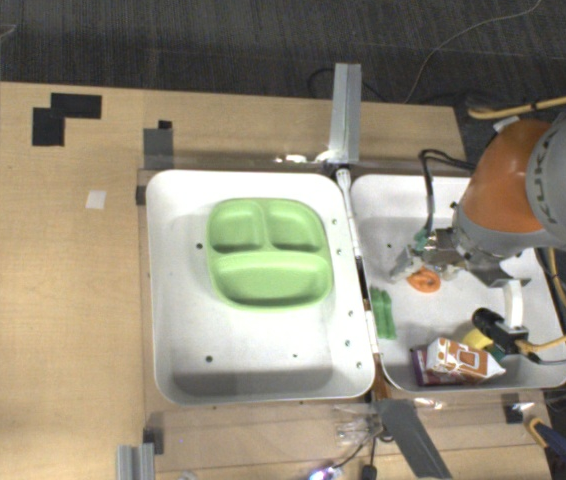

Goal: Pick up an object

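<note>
My gripper (415,259) hangs low over the middle of the right bin (403,203), reaching in from the right under the grey and orange wrist. A small orange object (424,282) lies on the bin floor just below and in front of it, close to the gripper tip; whether they touch is unclear. A green stick-shaped object (384,314) lies along the bin's left wall. A brown, white and orange carton (457,360) rests near the bin's front wall.
The left bin (178,358) holds a light green divided plate (266,251) in its upper middle. A metal divider post (346,118) stands between the bins at the back. The arm covers the right bin's right side.
</note>
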Controlling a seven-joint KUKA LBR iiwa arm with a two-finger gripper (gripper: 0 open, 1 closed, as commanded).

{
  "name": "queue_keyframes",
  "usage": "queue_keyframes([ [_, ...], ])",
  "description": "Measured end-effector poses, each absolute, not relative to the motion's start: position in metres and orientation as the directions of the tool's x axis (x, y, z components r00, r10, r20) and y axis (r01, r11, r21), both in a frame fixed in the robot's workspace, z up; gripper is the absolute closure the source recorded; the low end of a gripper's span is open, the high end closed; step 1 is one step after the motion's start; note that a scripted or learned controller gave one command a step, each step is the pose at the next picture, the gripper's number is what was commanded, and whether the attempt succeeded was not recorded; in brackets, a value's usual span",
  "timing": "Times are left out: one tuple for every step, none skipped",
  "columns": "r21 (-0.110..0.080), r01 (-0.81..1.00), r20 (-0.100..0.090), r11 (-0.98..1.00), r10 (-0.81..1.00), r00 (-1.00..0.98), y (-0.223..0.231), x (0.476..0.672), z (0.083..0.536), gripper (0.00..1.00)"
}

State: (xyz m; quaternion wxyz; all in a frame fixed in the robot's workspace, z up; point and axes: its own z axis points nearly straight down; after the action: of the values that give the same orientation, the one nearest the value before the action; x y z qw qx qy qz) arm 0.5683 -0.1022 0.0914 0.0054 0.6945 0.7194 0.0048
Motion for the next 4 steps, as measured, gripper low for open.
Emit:
queue_keyframes([
  [0.022,0.999,0.0,0.039,0.999,-0.039,-0.099,0.571,0.103,1.0],
  [0.007,0.988,0.0,0.153,0.988,-0.153,-0.029,0.568,0.202,1.0],
  [0.006,0.998,-0.001,0.056,0.998,-0.056,-0.042,0.61,0.264,1.0],
  [0.005,0.998,-0.001,0.057,0.998,-0.057,-0.042,0.61,0.264,0.0],
])
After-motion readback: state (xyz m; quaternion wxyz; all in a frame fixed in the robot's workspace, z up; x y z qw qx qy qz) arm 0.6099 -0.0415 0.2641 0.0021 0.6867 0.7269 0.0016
